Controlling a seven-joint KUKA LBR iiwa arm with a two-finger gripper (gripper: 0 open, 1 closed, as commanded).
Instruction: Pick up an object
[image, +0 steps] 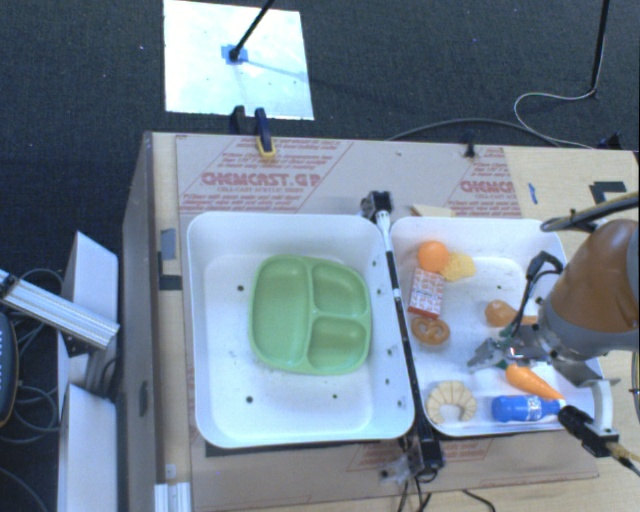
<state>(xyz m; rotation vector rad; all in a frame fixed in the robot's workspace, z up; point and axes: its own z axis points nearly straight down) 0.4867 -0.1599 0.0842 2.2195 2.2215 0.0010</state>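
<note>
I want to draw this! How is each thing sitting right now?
Green tray: flat in the left bin, nothing on it.
Orange ball: touching a yellow piece.
Red packet: lying flat.
Croissant: lying near the front wall.
Carrot: lying beside the blue bottle.
Gripper: low in the right bin.

Green tray (308, 315) – left bin (215, 330).

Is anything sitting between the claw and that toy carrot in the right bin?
Nothing visible does. The claw hangs just left of the carrot, with bare bin floor between them; the blue bottle lies below the carrot, off that line.
</note>
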